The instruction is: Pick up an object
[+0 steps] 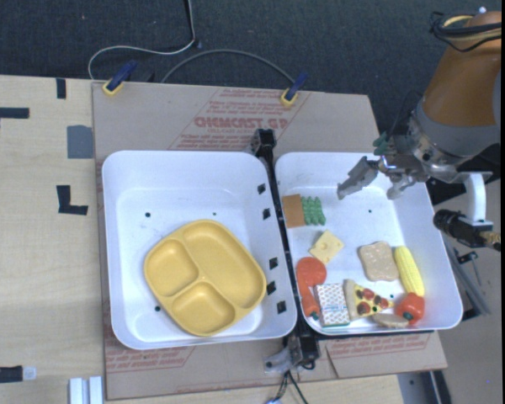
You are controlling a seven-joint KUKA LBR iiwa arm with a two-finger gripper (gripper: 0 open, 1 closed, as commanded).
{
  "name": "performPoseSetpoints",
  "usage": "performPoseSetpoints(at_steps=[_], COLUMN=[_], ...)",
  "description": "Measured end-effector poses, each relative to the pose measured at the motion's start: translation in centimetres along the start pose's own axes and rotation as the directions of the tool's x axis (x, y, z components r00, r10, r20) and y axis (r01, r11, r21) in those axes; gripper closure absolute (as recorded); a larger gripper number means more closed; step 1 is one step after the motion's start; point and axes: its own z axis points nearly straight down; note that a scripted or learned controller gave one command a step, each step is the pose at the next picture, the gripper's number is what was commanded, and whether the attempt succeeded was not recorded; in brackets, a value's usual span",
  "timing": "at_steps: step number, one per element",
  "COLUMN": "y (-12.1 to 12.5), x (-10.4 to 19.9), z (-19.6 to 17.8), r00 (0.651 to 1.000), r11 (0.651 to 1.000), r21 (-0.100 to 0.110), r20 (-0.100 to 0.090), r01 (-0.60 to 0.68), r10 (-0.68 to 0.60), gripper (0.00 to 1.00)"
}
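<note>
My gripper hangs over the upper right part of the right bin, its two grey fingers spread open with nothing between them. Below it lie toy foods: an orange-and-green block, a yellow cheese wedge, a slice of bread, a corn cob, a red tomato, a pink-and-white wafer, a pizza slice and a red pepper. The nearest one, the orange-and-green block, lies down and left of the fingers.
The left bin holds a yellow divided plate. A black divider runs between the bins. Both bins rest on a cardboard sheet held by two clamps; a cable loops across the dark floor behind.
</note>
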Motion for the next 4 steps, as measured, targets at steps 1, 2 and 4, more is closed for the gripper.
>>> performPoseSetpoints(at_steps=[1, 2, 4], y=[-0.4, -3.7, -3.6], x=[-2.2, 1.1, 1.1], z=[11.8, 19.4, 18.2], r00=[1.000, 1.000, 1.000], r11=[1.000, 1.000, 1.000], r21=[0.013, -0.002, -0.003], r20=[-0.001, 0.001, 0.000], r01=[-0.003, -0.002, -0.002], r10=[0.003, 0.002, 0.002], gripper=[0.00, 0.00, 0.00])
